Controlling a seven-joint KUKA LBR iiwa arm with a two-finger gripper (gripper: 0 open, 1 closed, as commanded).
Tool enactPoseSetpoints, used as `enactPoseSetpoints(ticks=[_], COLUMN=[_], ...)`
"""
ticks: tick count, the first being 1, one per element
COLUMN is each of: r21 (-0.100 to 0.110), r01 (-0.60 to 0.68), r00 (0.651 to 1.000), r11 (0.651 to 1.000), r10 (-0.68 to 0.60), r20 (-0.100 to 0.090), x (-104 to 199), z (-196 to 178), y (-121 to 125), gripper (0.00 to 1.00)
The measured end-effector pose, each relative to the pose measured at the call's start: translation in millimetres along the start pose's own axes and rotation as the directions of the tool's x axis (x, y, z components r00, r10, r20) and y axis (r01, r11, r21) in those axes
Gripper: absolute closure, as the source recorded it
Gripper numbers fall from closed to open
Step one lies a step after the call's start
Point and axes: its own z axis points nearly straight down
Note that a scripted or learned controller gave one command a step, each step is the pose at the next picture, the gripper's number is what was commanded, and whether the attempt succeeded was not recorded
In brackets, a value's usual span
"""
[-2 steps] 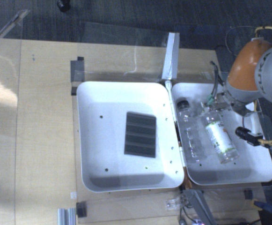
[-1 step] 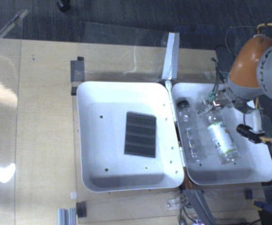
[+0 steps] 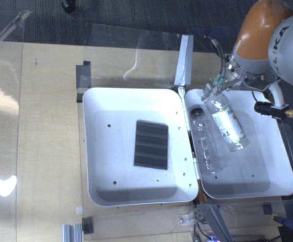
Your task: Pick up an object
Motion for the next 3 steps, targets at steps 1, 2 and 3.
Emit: enactPoseSetpoints(ticks=[1, 2, 3], r21=[0.000, 0.001, 0.000], r01=[0.232, 0.427, 0.435], r00=[0.973, 0.904, 0.901], r11=[0.973, 0.904, 0.901], r10=[-0.232, -0.427, -0.435], r20=[0.001, -0.002, -0.002], x=[-30.6, 15.0, 30.7], z=[-38.6, 0.6, -12.7], y=[-15.9, -2.6, -12.9], gripper=[1.00, 1.00, 1.00])
